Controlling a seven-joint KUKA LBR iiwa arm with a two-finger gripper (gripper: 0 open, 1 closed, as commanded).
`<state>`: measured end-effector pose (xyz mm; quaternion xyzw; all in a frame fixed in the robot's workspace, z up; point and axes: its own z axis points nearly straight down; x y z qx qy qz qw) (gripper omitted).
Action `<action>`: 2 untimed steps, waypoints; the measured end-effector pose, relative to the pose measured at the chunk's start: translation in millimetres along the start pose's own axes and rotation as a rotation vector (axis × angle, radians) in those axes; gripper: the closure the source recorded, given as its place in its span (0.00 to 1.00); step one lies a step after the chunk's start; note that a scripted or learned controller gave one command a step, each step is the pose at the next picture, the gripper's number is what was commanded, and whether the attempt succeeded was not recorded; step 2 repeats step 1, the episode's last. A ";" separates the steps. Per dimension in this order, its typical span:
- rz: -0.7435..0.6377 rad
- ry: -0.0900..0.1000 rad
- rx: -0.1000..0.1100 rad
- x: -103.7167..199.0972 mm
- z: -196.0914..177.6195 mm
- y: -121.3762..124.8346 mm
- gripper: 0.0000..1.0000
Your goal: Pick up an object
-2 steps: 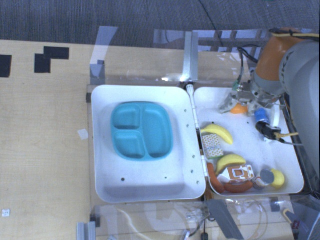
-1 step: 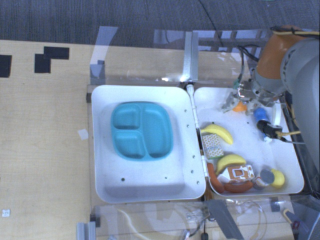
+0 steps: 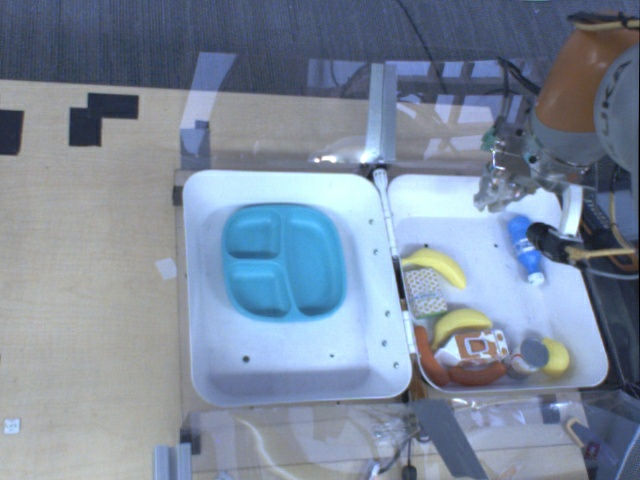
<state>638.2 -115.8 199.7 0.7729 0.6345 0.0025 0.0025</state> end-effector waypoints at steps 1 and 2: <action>0.146 -0.001 0.000 -1.8 -115.9 -7.2 1.00; 0.146 -0.001 0.000 -1.8 -115.9 -7.2 1.00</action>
